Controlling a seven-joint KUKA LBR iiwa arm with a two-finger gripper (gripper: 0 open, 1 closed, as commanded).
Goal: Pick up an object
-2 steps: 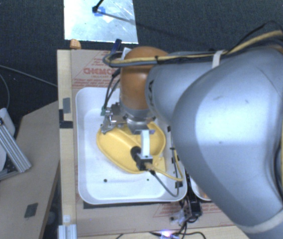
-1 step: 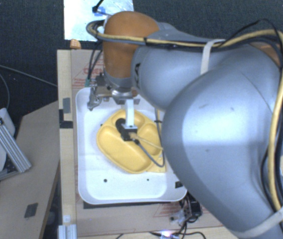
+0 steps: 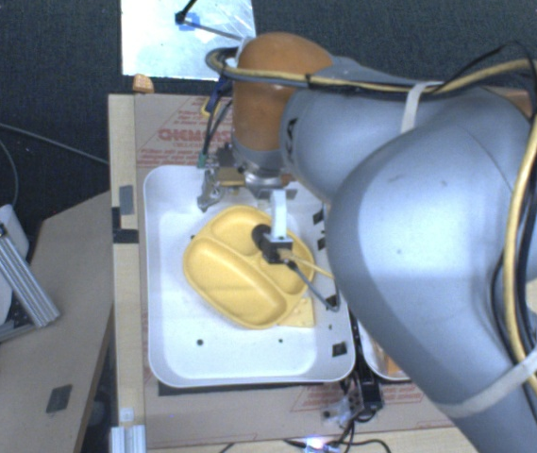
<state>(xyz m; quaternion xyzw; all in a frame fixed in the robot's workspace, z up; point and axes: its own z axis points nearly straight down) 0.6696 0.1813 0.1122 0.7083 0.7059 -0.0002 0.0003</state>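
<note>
A yellow moulded dish with shallow compartments lies in the left white bin, filling its middle and right side. My gripper hangs at the bin's far edge, just past the dish's far-left rim. Nothing can be seen held in it. The grey arm with its orange band reaches in from the right and hides the dish's right edge.
The arm covers nearly all of the right bin; a sliver of its near-left corner shows something orange. Both bins rest on printed cardboard. An aluminium frame stands at the left, and a shiny white sheet lies beyond the bench.
</note>
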